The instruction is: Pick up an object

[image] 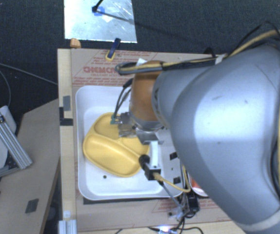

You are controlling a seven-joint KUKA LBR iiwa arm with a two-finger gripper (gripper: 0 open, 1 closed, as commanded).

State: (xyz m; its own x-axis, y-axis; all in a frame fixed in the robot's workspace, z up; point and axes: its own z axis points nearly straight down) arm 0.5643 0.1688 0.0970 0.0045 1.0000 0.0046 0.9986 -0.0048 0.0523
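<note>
The grey arm (228, 130) takes up the right half of the camera view, its orange band (142, 99) sitting above the wrist, which hangs over the near white bin (89, 130). The gripper (130, 130) is low in that bin, at the right edge of the yellow objects, but the wrist hides its tips, so I cannot tell whether it is apart or together, nor whether it touches anything.

The likeliest target is the large yellow shell-like piece (110, 155), lying in the bin's middle with a second, rounder yellow piece (103, 125) just behind and touching it. Both look smooth, curved and shallow, so a pinch on the broad face would probably slip. A grip across a raised rim seems the better choice, taken squarely and lifted straight up so that the neighbour is not dragged along.

On the cardboard (96, 65) beneath the bin, red print reads "CHEMC", the rest covered by the arm. A small yellow and blue tool (113, 49) lies on the cardboard's far edge.
</note>
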